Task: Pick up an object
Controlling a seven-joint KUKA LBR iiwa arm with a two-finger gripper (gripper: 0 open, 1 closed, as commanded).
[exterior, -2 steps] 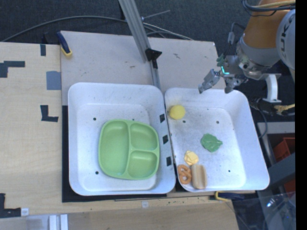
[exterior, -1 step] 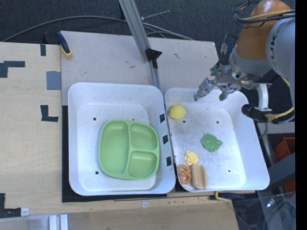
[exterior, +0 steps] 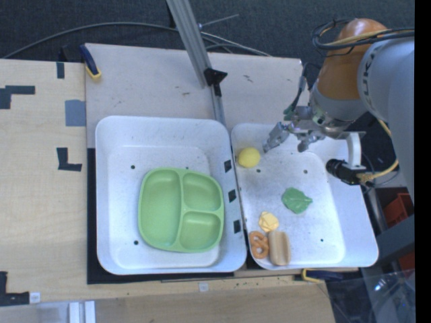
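Note:
In the right bin (exterior: 350, 247) lie a yellow ball (exterior: 248, 157) at the upper left, a green leaf-shaped toy (exterior: 296, 200) in the middle, and a small yellow piece (exterior: 269, 221), a pretzel (exterior: 258, 244) and a tan bread roll (exterior: 279, 247) near the front edge. My gripper (exterior: 288, 140) hangs over the bin's back part, to the right of the yellow ball. Its fingers are spread open with nothing between them.
The left bin (exterior: 108, 180) holds a green divided plate (exterior: 180, 209). A slanted metal pole (exterior: 195, 42) rises from the back between the bins. The grey arm with its orange band (exterior: 350, 52) fills the upper right.

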